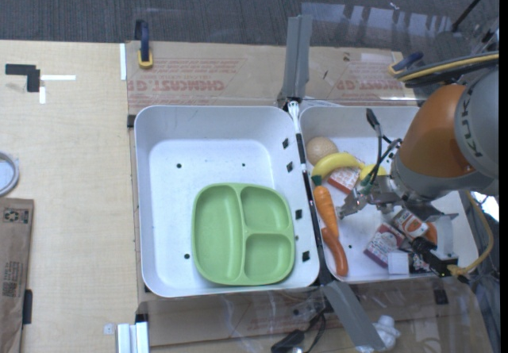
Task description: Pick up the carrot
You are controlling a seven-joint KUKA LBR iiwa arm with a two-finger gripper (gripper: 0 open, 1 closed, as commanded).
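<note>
Camera view is showing the carrot (329, 231) lying along the right bin's (361, 270) left wall, likely light, stiff and smooth, best pinched across its thick middle, while the gripper (352, 205) is hovering just beside it, fingers apart

You look down on two white bins: the left bin (159, 185) holds a green divided plate (244, 234), while the right bin (357, 272) holds a banana (340, 163), a tan round object (321, 147) and small packets (385, 247). A blue-and-yellow clamp (143, 44) grips the cardboard (206, 74) behind.
</note>
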